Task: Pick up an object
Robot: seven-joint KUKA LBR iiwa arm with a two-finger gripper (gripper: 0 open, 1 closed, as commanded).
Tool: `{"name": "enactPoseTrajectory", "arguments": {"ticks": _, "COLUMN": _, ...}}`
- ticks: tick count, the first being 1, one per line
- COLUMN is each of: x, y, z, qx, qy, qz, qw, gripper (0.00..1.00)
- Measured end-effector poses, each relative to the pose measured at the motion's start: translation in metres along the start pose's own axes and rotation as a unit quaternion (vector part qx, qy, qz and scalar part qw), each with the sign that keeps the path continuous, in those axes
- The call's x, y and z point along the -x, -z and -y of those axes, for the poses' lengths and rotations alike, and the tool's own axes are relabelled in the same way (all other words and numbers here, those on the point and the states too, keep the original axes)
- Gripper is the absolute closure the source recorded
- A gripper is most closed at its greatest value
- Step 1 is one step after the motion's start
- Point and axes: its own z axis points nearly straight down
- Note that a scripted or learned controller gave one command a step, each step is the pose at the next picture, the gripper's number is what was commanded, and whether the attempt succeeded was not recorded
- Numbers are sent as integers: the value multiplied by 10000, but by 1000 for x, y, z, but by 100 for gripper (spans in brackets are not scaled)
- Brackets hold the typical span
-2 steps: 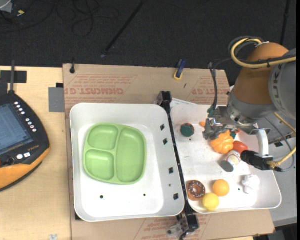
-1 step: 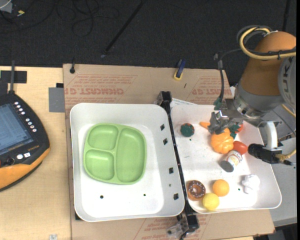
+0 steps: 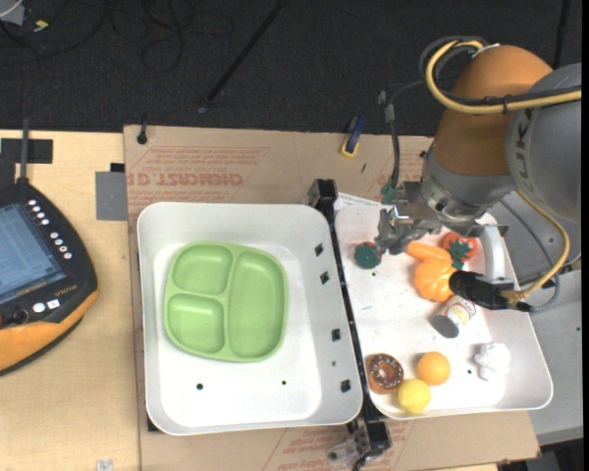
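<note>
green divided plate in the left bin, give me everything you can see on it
The green divided plate is pale lime green, matte, and looks like moulded plastic. It is a rounded rectangle with three compartments: two smaller ones stacked on the view's left side and one long one on the right, split by raised ridges. It lies flat and right way up on the floor of the left bin, roughly centred, slightly rotated. Nothing lies in its compartments, and it touches only the bin floor. The gripper is over the other bin, well away.
</note>
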Motion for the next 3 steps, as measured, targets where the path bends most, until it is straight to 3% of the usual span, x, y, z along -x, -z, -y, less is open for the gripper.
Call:
{"name": "enactPoseTrajectory", "arguments": {"ticks": 1, "x": -47, "y": -16, "z": -4, "qx": -20, "qy": -8, "qz": 4, "qw": 10000, "gripper": 100}}
{"name": "enactPoseTrajectory", "arguments": {"ticks": 2, "x": -102, "y": -6, "z": -4, "qx": -7, "qy": -3, "qz": 3, "qw": 10000, "gripper": 100}}
{"name": "enactPoseTrajectory", "arguments": {"ticks": 3, "x": -104, "y": -17, "z": -11, "qx": -10, "qy": 4, "qz": 15, "qw": 10000, "gripper": 100}}
